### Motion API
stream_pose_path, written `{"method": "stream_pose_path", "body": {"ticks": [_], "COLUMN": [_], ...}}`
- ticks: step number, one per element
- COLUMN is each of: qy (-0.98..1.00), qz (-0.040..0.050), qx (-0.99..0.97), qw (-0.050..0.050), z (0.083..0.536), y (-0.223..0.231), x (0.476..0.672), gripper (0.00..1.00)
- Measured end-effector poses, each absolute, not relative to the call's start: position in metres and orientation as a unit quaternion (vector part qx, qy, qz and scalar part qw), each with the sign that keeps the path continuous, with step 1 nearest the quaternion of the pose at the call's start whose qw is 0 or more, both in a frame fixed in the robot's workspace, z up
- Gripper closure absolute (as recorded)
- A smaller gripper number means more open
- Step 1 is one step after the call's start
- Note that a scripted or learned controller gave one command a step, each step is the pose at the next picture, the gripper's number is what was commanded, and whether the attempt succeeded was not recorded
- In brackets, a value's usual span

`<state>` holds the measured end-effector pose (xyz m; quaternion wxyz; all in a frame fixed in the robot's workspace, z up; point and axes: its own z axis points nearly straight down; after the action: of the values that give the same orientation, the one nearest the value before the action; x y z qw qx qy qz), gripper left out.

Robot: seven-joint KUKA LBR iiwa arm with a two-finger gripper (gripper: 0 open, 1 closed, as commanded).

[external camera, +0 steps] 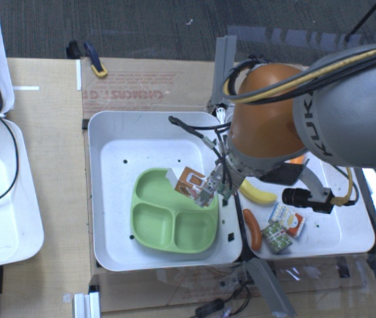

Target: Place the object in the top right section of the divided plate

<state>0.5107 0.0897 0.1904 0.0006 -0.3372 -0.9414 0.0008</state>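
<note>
Over one green plate's point(168, 220) right edge, my gripper point(208, 192) pinches one brown carton point(189, 181).

Arm reaches in from the right, orange band and wrist angled down-left. Gripper point(207, 192) low, fingers clamped on a small brown-and-white packet point(189, 181).

One fixed camera hangs above the bench point(49, 85) and looks down at a slant, far enough off to take in both bins. The left bin point(108, 177) sits mid-frame; the right bin point(347, 237) lies partly under the arm point(307, 105), which enters from the right and looms large, nearest the lens.
</note>
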Motion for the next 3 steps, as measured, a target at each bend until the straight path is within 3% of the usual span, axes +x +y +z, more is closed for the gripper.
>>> {"method": "stream_pose_path", "body": {"ticks": [1, 2, 3], "qy": [-0.848, -0.909, -0.968], "qz": [0.0013, 0.0007, 0.0012], "qx": [-0.531, -0.416, -0.251], "qw": [0.000, 0.000, 0.001], "z": [0.212, 0.265, 0.233], "y": [0.116, 0.096, 0.149], "x": [0.507, 0.478, 0.514], "gripper": [1.00, 1.00, 1.00]}}
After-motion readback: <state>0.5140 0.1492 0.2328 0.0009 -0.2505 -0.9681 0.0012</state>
